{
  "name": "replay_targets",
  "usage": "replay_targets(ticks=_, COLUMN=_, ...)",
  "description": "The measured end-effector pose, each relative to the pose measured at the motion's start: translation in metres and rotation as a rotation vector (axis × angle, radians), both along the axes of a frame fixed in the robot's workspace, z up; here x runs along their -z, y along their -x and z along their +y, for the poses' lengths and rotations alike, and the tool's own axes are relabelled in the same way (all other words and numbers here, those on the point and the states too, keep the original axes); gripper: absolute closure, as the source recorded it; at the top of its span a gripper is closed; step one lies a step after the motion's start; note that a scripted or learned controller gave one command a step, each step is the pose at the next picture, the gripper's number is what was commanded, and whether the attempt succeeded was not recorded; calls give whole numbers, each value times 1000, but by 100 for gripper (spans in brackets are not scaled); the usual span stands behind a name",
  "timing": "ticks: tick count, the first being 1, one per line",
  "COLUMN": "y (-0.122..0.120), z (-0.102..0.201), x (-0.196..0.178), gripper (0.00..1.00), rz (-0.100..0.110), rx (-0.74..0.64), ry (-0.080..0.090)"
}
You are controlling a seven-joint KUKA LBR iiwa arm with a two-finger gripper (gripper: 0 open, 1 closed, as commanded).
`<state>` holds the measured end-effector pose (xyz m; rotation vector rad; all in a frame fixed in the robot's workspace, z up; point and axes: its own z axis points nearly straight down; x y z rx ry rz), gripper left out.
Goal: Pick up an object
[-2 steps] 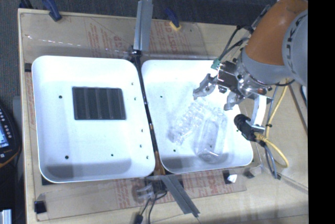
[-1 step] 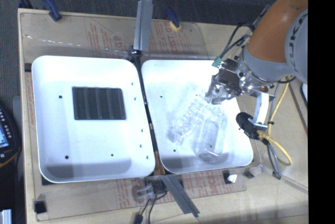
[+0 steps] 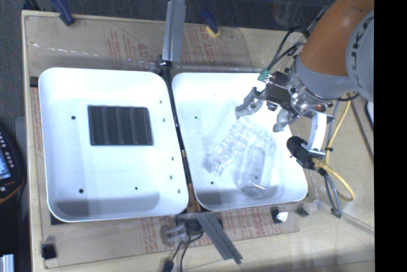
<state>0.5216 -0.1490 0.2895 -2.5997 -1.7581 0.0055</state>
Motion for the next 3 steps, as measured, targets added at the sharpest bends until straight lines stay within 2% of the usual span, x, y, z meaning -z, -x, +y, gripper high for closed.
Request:
replay_targets(ticks=1, y=27, z=-33, x=6, gripper=0, rz=-1, rx=-28, ry=-1)
replay_targets(ticks=2, y=44, z=-33, x=-19, gripper=0, rz=-6, rx=-417, ry=1)
replay_targets(ticks=3, y=45, z=-62, x=7, gripper=0, rz=-2, rx=-437, ry=-1)
